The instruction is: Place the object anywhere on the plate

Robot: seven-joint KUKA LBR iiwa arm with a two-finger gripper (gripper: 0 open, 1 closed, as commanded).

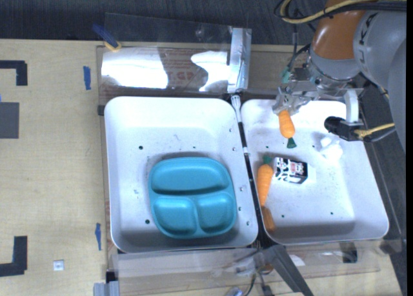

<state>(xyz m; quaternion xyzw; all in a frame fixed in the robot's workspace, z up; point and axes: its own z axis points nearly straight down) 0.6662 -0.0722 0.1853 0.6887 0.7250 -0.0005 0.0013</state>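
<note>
While it hangs above the right bin (361, 217), the toy carrot (285, 124) looks small and orange, with a green tip pointing down. Another carrot (264, 184) lies by that bin's left wall, partly hidden at its lower end. The gripper (288, 102) pinches the small carrot's top. The blue plate (191, 197) sits in the left bin (129, 127).

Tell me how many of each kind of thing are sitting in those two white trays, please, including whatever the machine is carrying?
Orange toy carrots: 3, one between the fingers at, one along the right bin's left wall, one below it
Teal plastic divided plate: 1
Small black-and-white printed packet: 1
Total: 5
</note>
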